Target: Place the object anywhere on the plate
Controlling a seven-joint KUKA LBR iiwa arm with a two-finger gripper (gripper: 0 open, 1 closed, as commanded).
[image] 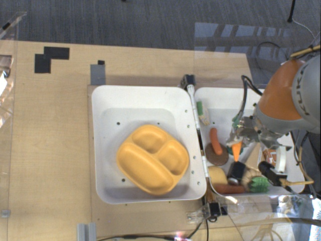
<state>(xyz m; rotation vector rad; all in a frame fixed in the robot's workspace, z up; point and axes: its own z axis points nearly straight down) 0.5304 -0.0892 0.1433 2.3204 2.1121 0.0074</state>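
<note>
The tool [242, 137] hangs low over the right-hand bin [225, 97]. Whether it is open, closed or gripping anything cannot be told from this view, since its own housing covers the working end. A small orange piece [235, 148] lies directly beneath it and is judged the likely object, though no grasp on it can be confirmed. The yellow plate [153, 157] sits in the other bin [100, 134], well apart from the tool and beyond the two rims that meet between the bins. Principal risk: the tool lifts away with nothing secured, and the object stays where it is. Second risk: crowding. A carrot [215, 140] and a brown disc [216, 158] lie just beside the tool on its plate-ward side, and a red sausage [229, 189] and a green item [258, 184] lie near it towards the view's lower edge, so a closing or sideways motion could snag or push a neighbour. Third risk: a low carry towards the plate could strike the rims, and a loose grip could drop the piece short of the plate.
</note>
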